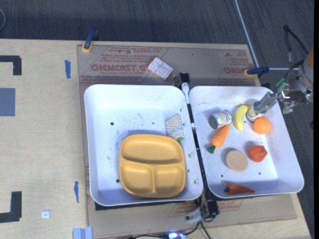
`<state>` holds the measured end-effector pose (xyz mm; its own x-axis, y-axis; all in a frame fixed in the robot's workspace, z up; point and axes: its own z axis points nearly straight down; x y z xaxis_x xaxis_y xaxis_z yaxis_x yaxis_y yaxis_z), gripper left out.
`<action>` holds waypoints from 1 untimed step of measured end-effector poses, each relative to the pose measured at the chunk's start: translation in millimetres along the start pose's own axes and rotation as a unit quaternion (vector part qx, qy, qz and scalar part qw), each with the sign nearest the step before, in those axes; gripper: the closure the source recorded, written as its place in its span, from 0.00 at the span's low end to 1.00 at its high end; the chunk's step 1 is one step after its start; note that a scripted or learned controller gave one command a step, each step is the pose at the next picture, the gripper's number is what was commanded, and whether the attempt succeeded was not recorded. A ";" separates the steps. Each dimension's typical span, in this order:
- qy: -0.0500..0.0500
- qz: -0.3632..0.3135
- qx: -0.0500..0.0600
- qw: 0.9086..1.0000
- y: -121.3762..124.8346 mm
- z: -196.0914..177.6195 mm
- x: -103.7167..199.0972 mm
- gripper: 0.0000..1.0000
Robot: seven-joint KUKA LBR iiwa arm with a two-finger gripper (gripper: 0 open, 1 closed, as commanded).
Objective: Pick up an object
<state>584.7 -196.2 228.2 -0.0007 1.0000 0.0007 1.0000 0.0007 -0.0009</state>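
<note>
Two shallow white bins side by side on a brown cardboard sheet (124,66) over the pale wooden bench (40,133). Left white bin (99,103) holds a yellow three-compartment plastic tray (152,164), lying flat toward the near side, and a small patterned white-and-blue packet (174,126) just beyond the tray's far right corner, close to the bin's right wall. Right white bin (284,148) holds the small stuff: a yellow plastic banana (240,117) at the far side, a small silver can with a coloured label (220,119) on its side just left of it, an orange toy carrot with a green tip (219,137) slanting down-left below the can, a round orange fruit (261,126) right of the banana, a red tomato-like fruit (257,153) nearer the camera, a flat tan disc (236,160) just left of that, and a red-orange chilli-shaped piece (239,188) lying along the near wall. Grey two-finger gripper (258,108) comes in from the right, low over the far right part of the right bin, its tip between the banana and the orange fruit, right next to both; contact with either is unclear. Can't tell whether it's open or closed at this resolution, and nothing visibly held. Small pink patterned card (160,68) sits on the cardboard beyond the left bin.
</note>
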 end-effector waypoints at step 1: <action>0.000 0.000 -0.001 1.000 24.5 138.7 21.7 0.00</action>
<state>609.0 -174.4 89.5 -0.0011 1.0000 -0.0001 1.0000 0.0011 0.0011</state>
